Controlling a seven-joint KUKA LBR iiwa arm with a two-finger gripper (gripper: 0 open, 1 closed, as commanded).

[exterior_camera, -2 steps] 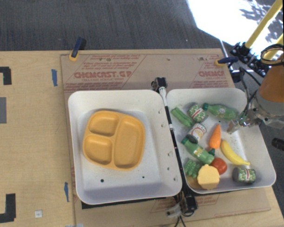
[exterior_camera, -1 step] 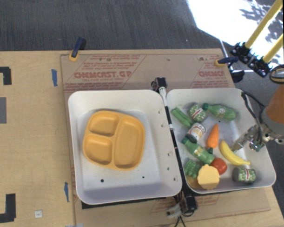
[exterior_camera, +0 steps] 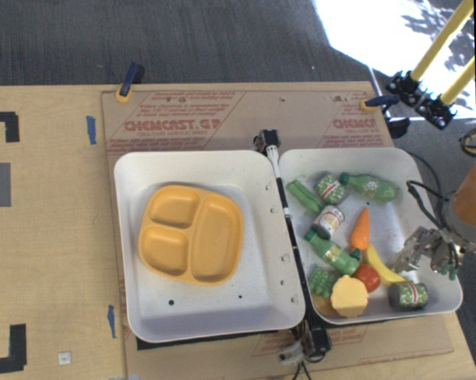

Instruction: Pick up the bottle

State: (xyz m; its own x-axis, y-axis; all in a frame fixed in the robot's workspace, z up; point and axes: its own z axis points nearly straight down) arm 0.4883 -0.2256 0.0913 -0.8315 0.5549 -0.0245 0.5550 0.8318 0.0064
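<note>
Hidden: the grey arm is cut off at the right edge, showing a sliver of orange band (exterior_camera: 466, 205); the small metal gripper (exterior_camera: 427, 253) is blurry against the bin wall.
Fingers: over the right side of the right white bin (exterior_camera: 429, 307), how far open cannot be told; nothing visibly between them.
Bottle: green plastic bottle with white label (exterior_camera: 369, 187), lying on its side at the right bin's far edge, well apart from the gripper.
Similar bottle: dark-capped green bottle (exterior_camera: 334, 254) mid-bin, beside an orange carrot (exterior_camera: 360, 229).
Left bin: yellow three-compartment plate (exterior_camera: 191, 233) in the left white bin (exterior_camera: 148, 305).
</note>
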